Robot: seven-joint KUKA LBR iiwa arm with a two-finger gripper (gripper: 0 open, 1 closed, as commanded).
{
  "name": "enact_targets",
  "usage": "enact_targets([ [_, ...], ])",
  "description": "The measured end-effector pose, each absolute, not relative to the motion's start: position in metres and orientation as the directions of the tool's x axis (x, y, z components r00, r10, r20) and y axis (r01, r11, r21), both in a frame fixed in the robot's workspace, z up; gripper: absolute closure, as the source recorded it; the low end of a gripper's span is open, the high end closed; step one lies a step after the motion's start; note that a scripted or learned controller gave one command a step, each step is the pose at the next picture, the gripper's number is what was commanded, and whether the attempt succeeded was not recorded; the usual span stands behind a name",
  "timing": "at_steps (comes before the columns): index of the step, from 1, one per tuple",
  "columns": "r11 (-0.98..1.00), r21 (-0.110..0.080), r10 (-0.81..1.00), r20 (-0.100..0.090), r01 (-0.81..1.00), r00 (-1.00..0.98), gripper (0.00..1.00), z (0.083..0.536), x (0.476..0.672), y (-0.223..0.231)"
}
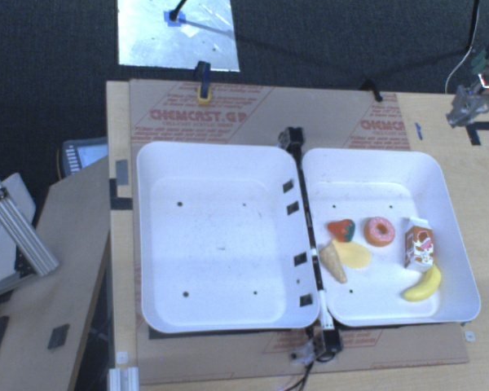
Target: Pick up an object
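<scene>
The gripper (473, 104) hangs at the far right corner of the bench, outside the right bin (452, 210) and beyond that bin's far wall; it is too small and blurred here to tell how it is set, and nothing shows in its grasp. Every candidate for the pick lies in the near half of the right bin, so from the gripper the objects sit toward the camera and to the view's left, with the bin's far wall between.

Nearest the gripper is one small carton (419, 246), close to the bin's right wall. Just nearer the camera than the carton lies one banana (423, 285), its long axis slanting from the bin's near edge up toward the right wall. Left of the carton rests one doughnut (380, 230), then one strawberry (341, 230). Nearer the camera than the strawberry lies one yellow lemon-like piece (354, 256), touching one cone (332, 262) whose long axis runs roughly along the divider beside it.

That makes six objects, one of each. The left bin (159, 243) plays no part in the reach.
</scene>
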State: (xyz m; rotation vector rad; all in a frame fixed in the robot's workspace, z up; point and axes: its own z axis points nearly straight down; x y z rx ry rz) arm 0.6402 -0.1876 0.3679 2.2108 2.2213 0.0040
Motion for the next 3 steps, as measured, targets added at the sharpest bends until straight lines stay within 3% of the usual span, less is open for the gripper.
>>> enact_targets([
  [1, 0.008, 0.011, 1.000, -0.005, 1.000, -0.008, 1.00, 0.379, 0.641, -0.188],
  [2, 0.008, 0.010, 1.000, -0.005, 1.000, -0.008, 0.00, 0.379, 0.641, -0.188],
  [3, 0.012, 0.016, 1.000, -0.001, 1.000, -0.012, 0.00, 0.484, 0.671, -0.124],
])
